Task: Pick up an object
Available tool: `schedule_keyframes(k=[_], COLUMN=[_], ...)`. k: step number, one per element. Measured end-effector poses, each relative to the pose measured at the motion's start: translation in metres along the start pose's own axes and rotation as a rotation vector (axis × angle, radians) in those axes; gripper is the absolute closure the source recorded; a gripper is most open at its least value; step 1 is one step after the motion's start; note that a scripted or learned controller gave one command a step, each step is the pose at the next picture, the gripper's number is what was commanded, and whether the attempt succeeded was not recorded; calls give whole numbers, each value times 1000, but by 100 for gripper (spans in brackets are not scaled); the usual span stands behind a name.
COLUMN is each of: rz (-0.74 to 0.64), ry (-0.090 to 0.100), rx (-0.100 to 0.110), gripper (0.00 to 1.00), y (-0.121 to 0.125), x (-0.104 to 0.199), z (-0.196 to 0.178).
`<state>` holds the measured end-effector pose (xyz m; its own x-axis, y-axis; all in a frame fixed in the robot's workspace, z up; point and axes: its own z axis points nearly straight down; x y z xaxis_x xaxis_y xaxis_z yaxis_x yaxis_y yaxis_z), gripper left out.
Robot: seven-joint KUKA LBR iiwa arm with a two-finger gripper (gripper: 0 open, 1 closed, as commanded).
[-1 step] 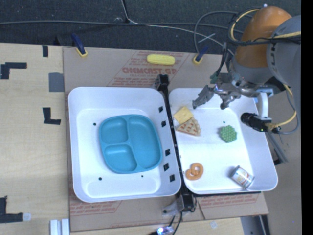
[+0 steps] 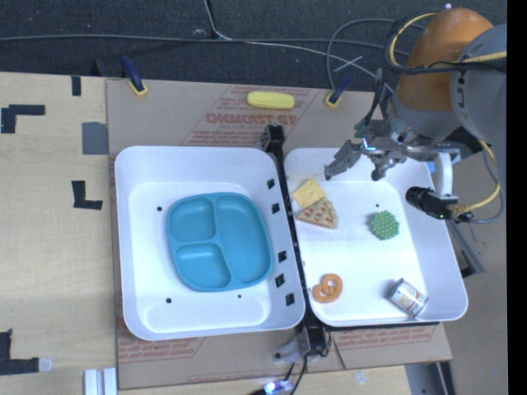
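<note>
White floor lay bare mid-right bin (image 2: 428,220), between broccoli (image 2: 384,225) and can (image 2: 407,296). Gripper (image 2: 361,164) hung spread, holding nothing, over the upper rim.

A light wooden bench (image 2: 49,245) stood under everything, with black tape marks (image 2: 82,196) stuck on it. A brown cardboard sheet (image 2: 222,122) with red letters lay on top, held by blue and yellow clamps (image 2: 133,76). Behind the bench was a dark grey carpet (image 2: 123,15), and thin cables (image 2: 247,38) ran across it.
</note>
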<state>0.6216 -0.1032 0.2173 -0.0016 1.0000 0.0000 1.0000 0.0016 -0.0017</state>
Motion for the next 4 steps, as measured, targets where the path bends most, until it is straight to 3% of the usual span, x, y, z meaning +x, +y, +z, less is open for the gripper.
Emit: schedule_keyframes(k=[2, 3, 4], rz=[-1, 0, -1], ry=[-1, -1, -1], rx=[4, 0, -3], gripper=[0, 0, 100], y=[3, 3, 4], x=[1, 2, 2], z=[124, 133, 121])
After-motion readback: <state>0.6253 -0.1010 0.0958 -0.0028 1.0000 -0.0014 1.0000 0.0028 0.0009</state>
